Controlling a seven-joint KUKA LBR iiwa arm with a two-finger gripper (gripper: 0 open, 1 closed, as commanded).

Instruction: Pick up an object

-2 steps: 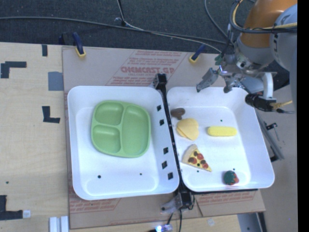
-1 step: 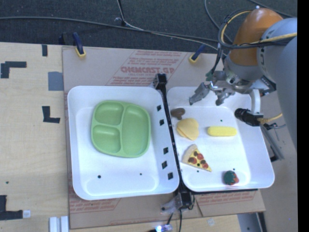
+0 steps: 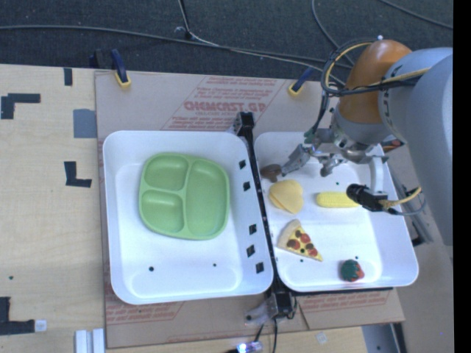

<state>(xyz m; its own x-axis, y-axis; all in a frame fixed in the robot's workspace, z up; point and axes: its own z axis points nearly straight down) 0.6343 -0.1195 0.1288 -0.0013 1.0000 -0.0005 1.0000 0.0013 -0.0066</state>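
The right bin [image 3: 390,267] holds several toy foods. A small brown piece [image 3: 271,172] lies by its left wall, with a pale yellow shell-shaped piece [image 3: 285,195] just below it. A yellow corn-like piece [image 3: 337,199] rests mid-bin, a pizza slice [image 3: 299,241] nearer the front, and a red and green strawberry [image 3: 351,270] at the front right. My gripper [image 3: 310,165] hangs over the bin's back part, open, its fingers spread with nothing between them. Its left fingertip is close to the brown piece.
The left bin [image 3: 121,263] holds a green divided plate [image 3: 184,195]. A black divider with clips [image 3: 254,204] runs between the bins. Cables cross the dark floor behind the bench. The arm's grey and orange body covers the right bin's back right corner.
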